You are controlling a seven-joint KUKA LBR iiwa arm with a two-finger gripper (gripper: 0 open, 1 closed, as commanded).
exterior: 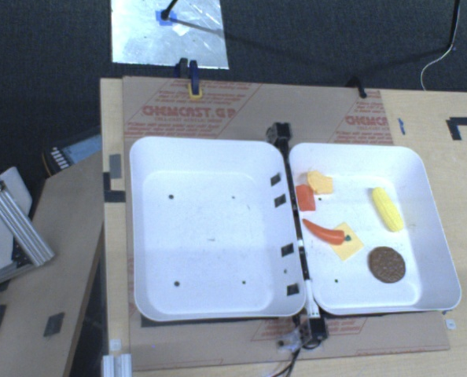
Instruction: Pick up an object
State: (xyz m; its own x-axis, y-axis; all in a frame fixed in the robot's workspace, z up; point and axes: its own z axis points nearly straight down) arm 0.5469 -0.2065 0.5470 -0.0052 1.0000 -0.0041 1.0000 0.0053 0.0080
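Jaws: state cannot be told. Approach step pending; next move calls for descent over corn (387, 209) in right bin (424, 177).

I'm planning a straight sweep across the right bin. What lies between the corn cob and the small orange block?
In the camera view, bare white bin floor lies between the corn cob and the orange block.

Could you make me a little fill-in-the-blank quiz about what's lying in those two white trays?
1. All the toy food lies in the ____ bin.
2. The corn cob is coloured ____.
3. The brown round patty lies nearer the ____ edge of the view than the corn cob.
4. The red chili pepper rests partly on a yellow ____.

Missing words: right; yellow; bottom; cheese slice.
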